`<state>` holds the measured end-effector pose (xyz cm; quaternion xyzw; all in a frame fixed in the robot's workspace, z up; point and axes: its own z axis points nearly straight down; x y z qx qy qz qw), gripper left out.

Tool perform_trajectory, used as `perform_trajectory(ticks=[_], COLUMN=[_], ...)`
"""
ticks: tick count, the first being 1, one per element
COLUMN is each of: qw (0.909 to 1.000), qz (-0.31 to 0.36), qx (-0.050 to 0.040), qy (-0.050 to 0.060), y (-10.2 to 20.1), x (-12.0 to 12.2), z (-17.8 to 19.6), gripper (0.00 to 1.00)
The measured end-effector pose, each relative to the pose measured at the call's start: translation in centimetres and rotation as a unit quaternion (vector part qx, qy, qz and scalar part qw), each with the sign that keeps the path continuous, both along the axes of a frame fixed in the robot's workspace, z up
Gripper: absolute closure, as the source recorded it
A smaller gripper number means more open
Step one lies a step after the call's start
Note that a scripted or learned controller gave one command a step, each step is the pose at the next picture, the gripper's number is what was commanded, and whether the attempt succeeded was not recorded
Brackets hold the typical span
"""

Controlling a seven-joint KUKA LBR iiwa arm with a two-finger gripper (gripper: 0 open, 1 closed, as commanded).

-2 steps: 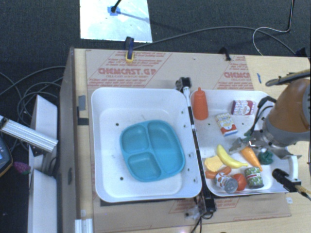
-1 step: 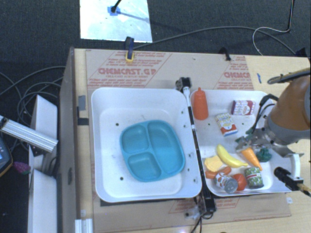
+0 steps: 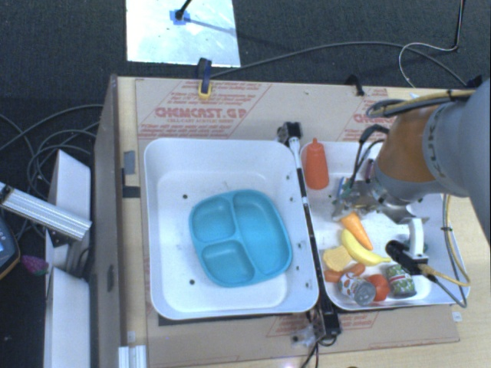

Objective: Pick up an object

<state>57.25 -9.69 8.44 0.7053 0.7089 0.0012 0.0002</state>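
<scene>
Two shallow white bins are seen side by side on the desk. In the left bin, a blue sectioned plate is laid flat near the middle. The right bin is occupied by small items: an orange bottle is stood near the divider at the far end, a carrot and a banana are laid just beside each other, and a yellow wedge, a tomato and two small cans are clustered along the near wall. The end effector is lowered into the right bin, just above the carrot's far end. Whether its fingers are spread or closed cannot be told, and nothing is seen held.
</scene>
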Motion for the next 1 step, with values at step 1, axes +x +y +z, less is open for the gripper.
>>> perform_trajectory(ticks=[1], qw=[1.0000], qz=[0.000], qx=[-0.0002], qy=[-0.002], y=[6.80], x=[0.16], z=[10.14], gripper=[1.00])
